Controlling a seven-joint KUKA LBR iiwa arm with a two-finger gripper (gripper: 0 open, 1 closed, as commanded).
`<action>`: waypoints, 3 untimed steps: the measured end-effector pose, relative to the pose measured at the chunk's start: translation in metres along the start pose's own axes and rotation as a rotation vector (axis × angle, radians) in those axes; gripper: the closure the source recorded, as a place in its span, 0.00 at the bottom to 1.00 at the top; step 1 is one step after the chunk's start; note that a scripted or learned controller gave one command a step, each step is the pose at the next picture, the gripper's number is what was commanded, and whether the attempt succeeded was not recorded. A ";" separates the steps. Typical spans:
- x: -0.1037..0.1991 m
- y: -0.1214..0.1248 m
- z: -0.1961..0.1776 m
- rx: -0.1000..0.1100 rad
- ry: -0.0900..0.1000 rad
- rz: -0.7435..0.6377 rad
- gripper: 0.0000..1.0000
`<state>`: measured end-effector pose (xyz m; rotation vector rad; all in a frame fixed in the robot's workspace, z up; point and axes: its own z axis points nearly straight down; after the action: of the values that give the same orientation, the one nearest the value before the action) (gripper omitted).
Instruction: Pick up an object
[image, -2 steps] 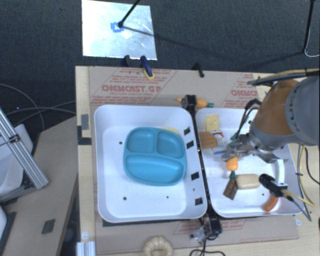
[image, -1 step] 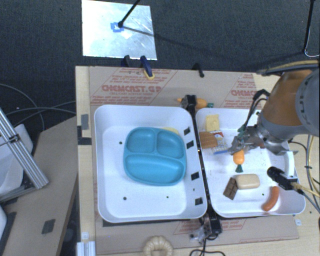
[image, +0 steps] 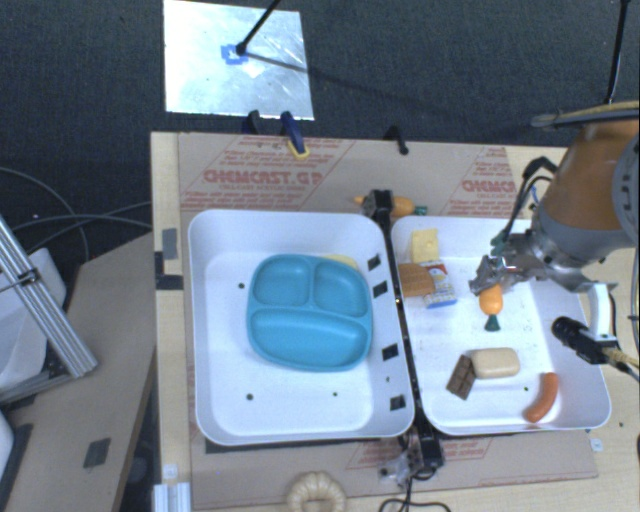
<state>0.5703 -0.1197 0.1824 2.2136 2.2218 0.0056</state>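
Here, my arm reaches in from the right over the right bin. The end effector grips a small toy carrot, lifted above the bin floor. Near it lie a bread roll, a sausage and cheese. A blue divided plate sits in the left bin.

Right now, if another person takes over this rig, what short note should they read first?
Gripper: low over the right bin, right above the toy carrot; whether it grips the carrot cannot be told.
Right bin also holds a cheese slice, bread piece, chocolate piece and sausage.
Left bin holds the blue divided plate.
Done: no lift is visible.
Left: confirm the grasp, then lift.
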 end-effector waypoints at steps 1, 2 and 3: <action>0.000 0.002 -0.045 0.000 0.000 0.000 1.00; 0.046 -0.004 -0.037 0.006 0.003 -0.005 1.00; 0.098 -0.012 -0.029 0.007 0.004 -0.006 1.00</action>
<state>0.5574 -0.0222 0.2107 2.2128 2.2332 0.0019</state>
